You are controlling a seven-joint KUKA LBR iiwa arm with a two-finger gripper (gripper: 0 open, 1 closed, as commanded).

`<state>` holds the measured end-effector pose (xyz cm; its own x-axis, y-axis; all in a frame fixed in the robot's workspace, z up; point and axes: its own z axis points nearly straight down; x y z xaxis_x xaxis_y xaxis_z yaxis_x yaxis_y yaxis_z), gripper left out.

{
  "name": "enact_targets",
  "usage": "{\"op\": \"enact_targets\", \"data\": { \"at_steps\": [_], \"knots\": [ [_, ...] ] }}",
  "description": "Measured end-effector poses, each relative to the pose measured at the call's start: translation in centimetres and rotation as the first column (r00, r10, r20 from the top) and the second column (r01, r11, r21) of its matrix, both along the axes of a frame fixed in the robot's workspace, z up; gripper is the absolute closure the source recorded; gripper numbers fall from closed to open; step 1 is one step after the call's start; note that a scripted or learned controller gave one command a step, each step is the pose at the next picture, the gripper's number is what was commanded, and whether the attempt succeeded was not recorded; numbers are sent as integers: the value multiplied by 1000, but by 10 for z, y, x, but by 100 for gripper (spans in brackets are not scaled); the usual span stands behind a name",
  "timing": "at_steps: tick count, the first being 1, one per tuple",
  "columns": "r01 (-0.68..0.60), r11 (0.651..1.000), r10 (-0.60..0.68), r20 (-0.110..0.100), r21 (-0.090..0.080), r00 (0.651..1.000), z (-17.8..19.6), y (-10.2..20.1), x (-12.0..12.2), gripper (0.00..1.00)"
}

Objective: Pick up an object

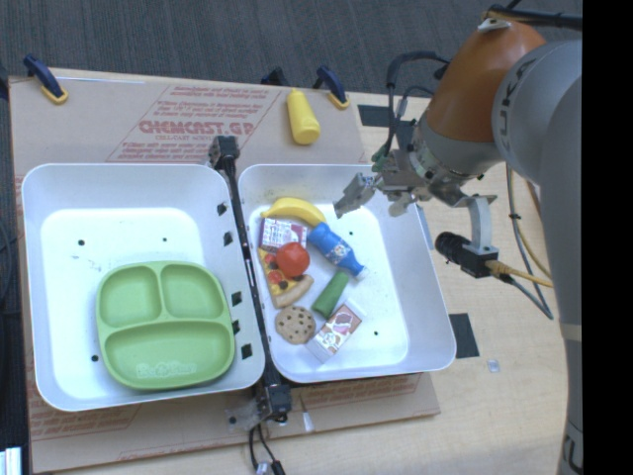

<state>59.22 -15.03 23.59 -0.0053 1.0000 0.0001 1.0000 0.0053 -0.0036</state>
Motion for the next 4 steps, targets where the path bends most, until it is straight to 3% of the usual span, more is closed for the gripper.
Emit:
{"op": "enact_targets", "data": {
  "at_steps": [1, 2, 3, 4],
  "knots": [
    [0, 1000, 0, 2, -1, 1000, -144, 15, -39, 0],
    [-5, 1000, 5, 0, -1, 1000, -134, 15, -39, 100],
    [-5, 1000, 5, 0, -1, 1000, -134, 15, -39, 0],
    [-9, 1000, 9, -1, -2, 1000, -124, 15, -38, 100]
  ]
}}
